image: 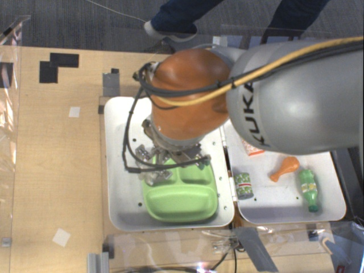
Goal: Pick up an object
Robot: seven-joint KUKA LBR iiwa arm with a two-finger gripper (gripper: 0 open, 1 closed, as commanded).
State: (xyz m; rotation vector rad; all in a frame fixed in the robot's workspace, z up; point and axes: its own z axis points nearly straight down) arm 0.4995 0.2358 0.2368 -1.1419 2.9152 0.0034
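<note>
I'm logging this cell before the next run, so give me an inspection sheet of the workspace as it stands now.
Surface: wooden bench bearing two white bins, left bin and right bin.
Job's things: green divided tray in the left bin; green bottle, orange toy drumstick and small can in the right bin.
Clutter: black tape marks and white patches on the bench.
Grippers: pincer low over the tray's far edge; finger state hidden.
Cables: yellow cable along the arm; black hoses at the wrist.
Surroundings: person's legs beyond the bench.
</note>
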